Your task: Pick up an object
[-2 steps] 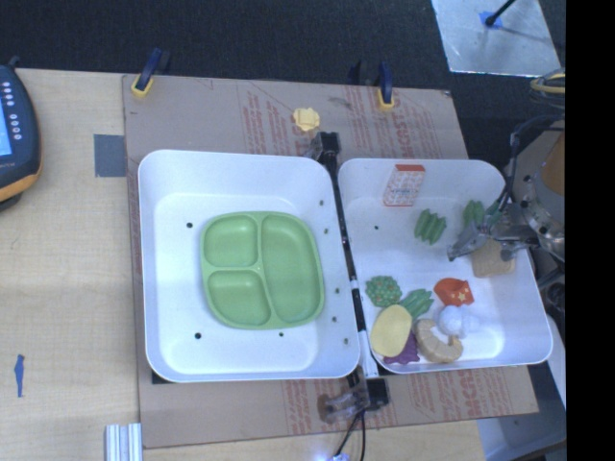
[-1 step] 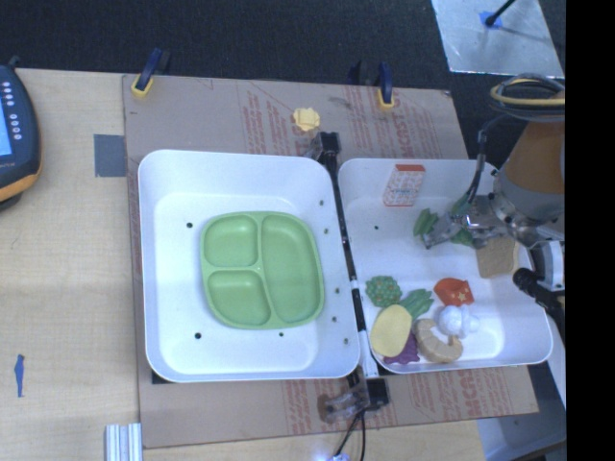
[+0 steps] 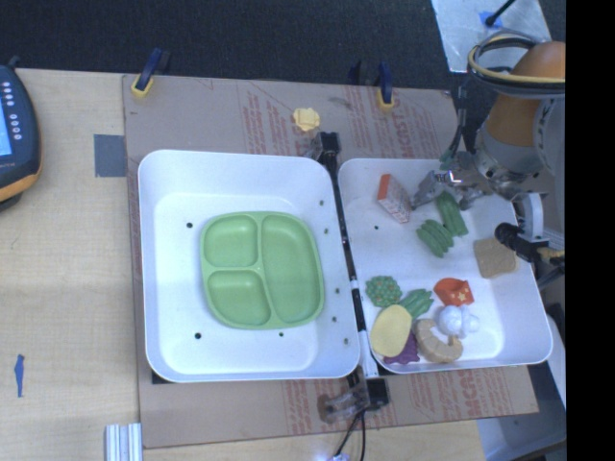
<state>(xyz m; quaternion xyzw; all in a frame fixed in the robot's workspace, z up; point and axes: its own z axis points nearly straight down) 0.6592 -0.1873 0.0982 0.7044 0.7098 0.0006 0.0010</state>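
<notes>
Gripper (image 3: 437, 188) sits low at the right bin's (image 3: 514, 353) far edge, between a red-white block (image 3: 393, 200) and green beans (image 3: 442, 224). Jaw state: cannot tell. Nothing is seen held. Other pieces lie along the near edge. Judgement: the pick is not done; grasp and lift remain.
</notes>
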